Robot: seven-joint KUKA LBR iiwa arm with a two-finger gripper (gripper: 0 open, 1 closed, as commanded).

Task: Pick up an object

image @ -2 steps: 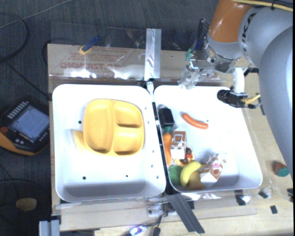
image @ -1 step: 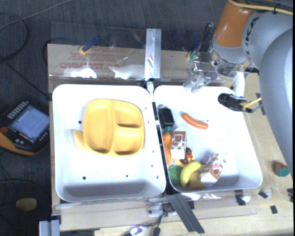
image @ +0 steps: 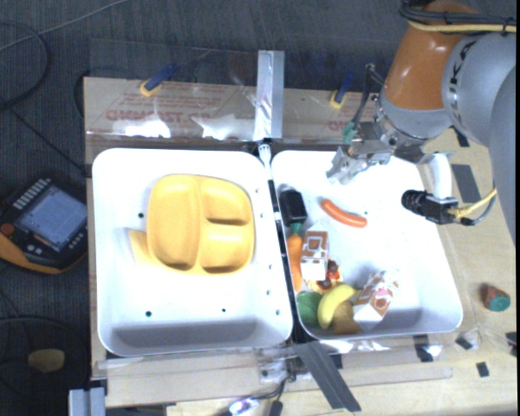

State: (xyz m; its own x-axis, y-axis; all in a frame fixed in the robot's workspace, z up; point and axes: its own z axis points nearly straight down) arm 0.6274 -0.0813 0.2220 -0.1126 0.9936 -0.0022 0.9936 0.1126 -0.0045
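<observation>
While the gripper hangs above the right bin, whether it is released or clenched cannot be told. The sausage lies apart and should be approached squarely.

Left of the bench on dark floor: handheld pendant with cables. On the far bench edge: two blue-and-yellow clamps, clear plastic sheet. Near right: small teal-and-red object.

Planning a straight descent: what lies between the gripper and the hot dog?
Bare white bin floor; the camera view shows nothing between the gripper and the hot dog.
</observation>
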